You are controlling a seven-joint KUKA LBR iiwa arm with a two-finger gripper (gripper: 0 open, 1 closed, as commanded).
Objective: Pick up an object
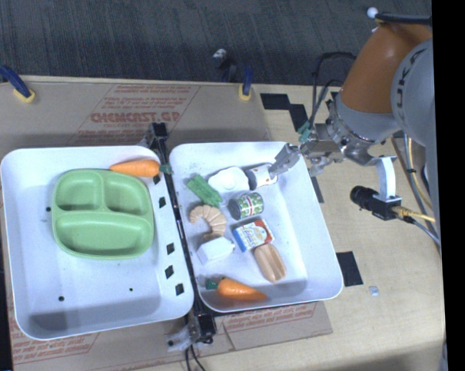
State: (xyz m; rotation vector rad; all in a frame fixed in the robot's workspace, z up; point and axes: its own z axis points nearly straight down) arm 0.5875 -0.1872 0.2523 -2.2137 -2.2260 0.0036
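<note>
Well, here is how the bench stands.

Floor: dark grey carpet runs along the far side behind the bench.
Bench: a pale wooden top (377, 321) with a sheet of printed brown cardboard (137, 108) laid under the bins, pinned at its far edge by blue clamps (16, 83); black tape squares (349, 268) mark the wood to the right.
Left bin: a shallow white plastic bin (30, 305) holding a pale green divided plate (103, 213) in its far half, with an orange toy carrot (135, 168) lying just beyond the plate by the far right corner.
Right bin: a second shallow white plastic bin (316, 239), crowded down its middle.
Its far end: a green toy pea pod (204, 190), a white rounded lump (228, 179) and a small dark-tipped white bottle (261, 176) close together.
Its middle: a tan toy croissant (207, 216), a green-labelled toy can (249, 204), a red and blue toy carton (252, 234) and a white block (216, 249).
Its near end: a toy hot dog in a bun (270, 262) and a second orange carrot (233, 289) along the near wall.
Arm: the grey arm with its orange band (373, 67) reaches in from the right, cables trailing.
Gripper: the two-finger gripper (281, 162) sits low over the right bin's far right corner, just beside the bottle; whether it is released or clenched I cannot tell.
</note>
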